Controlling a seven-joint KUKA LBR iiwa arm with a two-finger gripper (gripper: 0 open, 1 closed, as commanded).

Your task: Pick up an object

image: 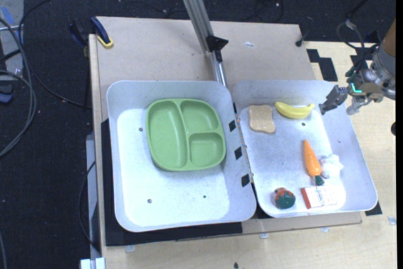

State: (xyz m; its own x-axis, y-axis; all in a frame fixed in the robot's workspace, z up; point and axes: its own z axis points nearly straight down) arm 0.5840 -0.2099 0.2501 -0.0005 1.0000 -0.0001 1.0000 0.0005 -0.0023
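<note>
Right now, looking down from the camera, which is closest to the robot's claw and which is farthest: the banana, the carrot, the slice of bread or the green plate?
1. Banana: top of the right bin, just left of the gripper.
2. Slice of bread: that bin's top left corner.
3. Carrot: lower down, right bin; bread and carrot are nearly too close to call.
4. Green plate: left bin, clearly farthest.

We counted two white bins, the left bin (126, 198) and the right bin (352, 154). The left one held one green divided plate (186, 134). The right one held one banana (294, 110), one slice of bread (261, 119), one carrot (311, 159), one small red-and-green ball (284, 198), one red-and-white box (321, 196) and one white crumpled thing (332, 165).
</note>
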